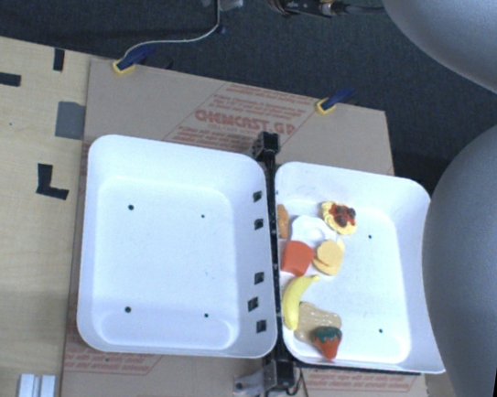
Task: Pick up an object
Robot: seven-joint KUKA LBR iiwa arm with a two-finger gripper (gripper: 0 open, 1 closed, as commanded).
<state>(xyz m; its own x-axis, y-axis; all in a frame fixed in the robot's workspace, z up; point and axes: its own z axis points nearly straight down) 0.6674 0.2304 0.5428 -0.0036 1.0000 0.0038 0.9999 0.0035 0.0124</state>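
Lying in right bin (395, 206) — banana (294, 300), strawberry (327, 341)

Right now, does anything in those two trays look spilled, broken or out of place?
Nothing stands out. The toy foods, including the banana and strawberry, sit bunched against the right bin's left wall, all inside it.
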